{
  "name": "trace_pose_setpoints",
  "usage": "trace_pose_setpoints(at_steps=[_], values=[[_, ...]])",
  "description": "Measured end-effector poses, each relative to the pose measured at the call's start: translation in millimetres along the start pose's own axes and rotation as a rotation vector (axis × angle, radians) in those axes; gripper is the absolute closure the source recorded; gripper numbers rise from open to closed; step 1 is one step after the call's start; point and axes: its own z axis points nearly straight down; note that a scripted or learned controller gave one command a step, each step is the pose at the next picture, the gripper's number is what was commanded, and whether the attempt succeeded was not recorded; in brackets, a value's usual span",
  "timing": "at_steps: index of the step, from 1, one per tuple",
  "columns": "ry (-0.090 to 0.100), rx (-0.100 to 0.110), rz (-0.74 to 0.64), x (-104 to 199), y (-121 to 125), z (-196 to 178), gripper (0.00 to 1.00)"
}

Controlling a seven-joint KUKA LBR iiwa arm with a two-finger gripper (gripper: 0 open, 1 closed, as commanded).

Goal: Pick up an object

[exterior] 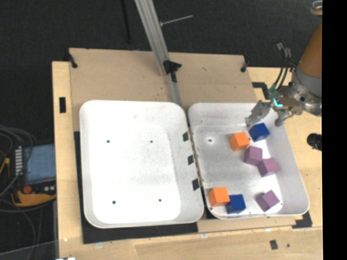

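Note:
The right bin (217, 118) holds several small cubes. A blue cube (259, 131) lies near its far right side with an orange cube (239, 141) beside it on the left. Two purple cubes (252, 155) (268, 167) sit just in front of them. Along the near edge are an orange cube (219, 196), a blue cube (236, 203) and a purple cube (267, 200). My gripper (269, 114) hangs open over the bin's far right corner, just behind the far blue cube, with nothing between its fingers.
The left bin (135, 161) lies beside the right one, joined by black clips at the shared rim. A slanted metal pole (154, 34) rises behind the bins. Cables and a blue box (40, 164) lie off the bench at the left.

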Motion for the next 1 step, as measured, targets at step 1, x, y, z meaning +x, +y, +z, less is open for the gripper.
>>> trace_pose_setpoints(at_steps=[1], values=[[-0.001, -0.005, -0.001, 0.1, 0.7, -2.5, 0.0]])
